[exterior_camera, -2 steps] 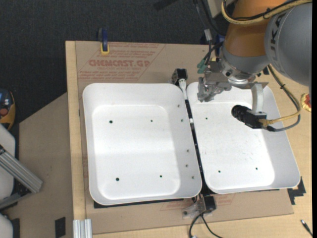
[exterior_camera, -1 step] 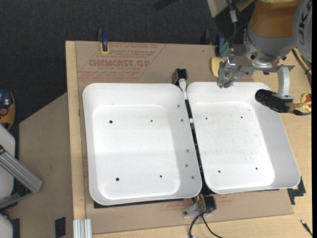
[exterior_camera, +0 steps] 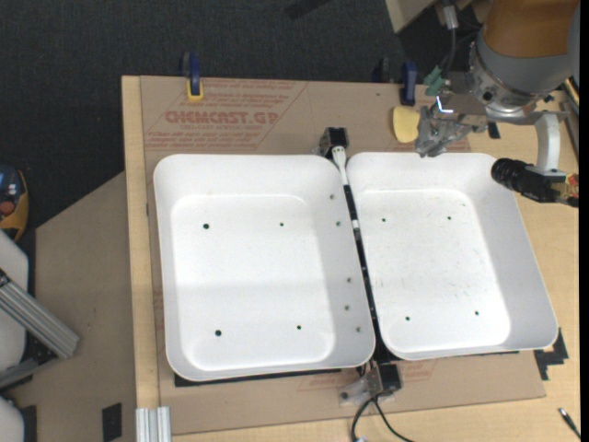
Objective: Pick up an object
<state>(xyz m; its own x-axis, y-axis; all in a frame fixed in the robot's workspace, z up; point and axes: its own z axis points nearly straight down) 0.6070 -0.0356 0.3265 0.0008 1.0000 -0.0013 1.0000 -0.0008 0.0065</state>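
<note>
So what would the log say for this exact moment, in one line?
arm: over far rim of right white bin | gripper: beside small pale yellow object on board | left white bin: untouched | pick: not yet done

From my remote station: the gripper (exterior_camera: 433, 143) hangs over the right bin's (exterior_camera: 529, 274) far rim; a yellow object (exterior_camera: 405, 123) lies just beside it on the bench (exterior_camera: 239, 118).

We see two white bins side by side on a brown board (exterior_camera: 230, 109) printed with red lettering: the left bin (exterior_camera: 253, 265) and the right bin (exterior_camera: 446, 256). A blue and yellow clamp (exterior_camera: 192, 74) grips the board's far edge. Dark carpet (exterior_camera: 92, 26) lies beyond.
</note>
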